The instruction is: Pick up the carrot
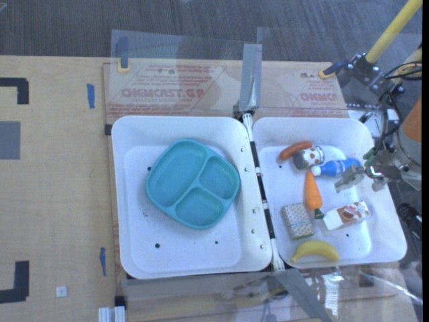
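The carrot (312,190) lies in the middle of the right bin (385,243), orange, with its green end pointing toward the front. My gripper (362,178) hovers over the right side of that bin, a short way right of the carrot and apart from it. Its fingers (347,179) stand open with nothing between them, just above the blue and white bottle (333,167).
Around the carrot lie a sausage (295,150), a small patterned box (297,220), a white and red carton (346,215) and a banana (316,250). The left bin (127,200) holds a teal divided plate (193,183).
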Robot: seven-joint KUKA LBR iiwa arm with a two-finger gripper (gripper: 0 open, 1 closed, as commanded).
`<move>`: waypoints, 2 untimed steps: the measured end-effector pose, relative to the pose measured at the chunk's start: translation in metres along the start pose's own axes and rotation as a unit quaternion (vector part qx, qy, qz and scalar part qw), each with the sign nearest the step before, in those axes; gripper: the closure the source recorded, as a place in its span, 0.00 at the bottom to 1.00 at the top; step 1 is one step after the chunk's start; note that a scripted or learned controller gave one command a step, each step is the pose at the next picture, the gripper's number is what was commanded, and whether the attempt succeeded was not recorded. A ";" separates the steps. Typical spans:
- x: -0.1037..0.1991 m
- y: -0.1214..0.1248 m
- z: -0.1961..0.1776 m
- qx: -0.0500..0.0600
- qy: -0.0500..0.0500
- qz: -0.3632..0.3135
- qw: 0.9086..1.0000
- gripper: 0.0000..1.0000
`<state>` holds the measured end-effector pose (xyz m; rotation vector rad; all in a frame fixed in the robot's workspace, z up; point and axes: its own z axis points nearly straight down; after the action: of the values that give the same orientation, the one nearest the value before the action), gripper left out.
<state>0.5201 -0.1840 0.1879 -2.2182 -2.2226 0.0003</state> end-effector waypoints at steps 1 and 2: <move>0.065 0.065 0.100 -0.005 -0.002 -0.032 0.999 0.00; 0.064 0.066 0.089 -0.006 -0.001 -0.030 1.000 1.00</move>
<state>0.5857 -0.1198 0.0988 -2.1582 -2.2957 -0.0110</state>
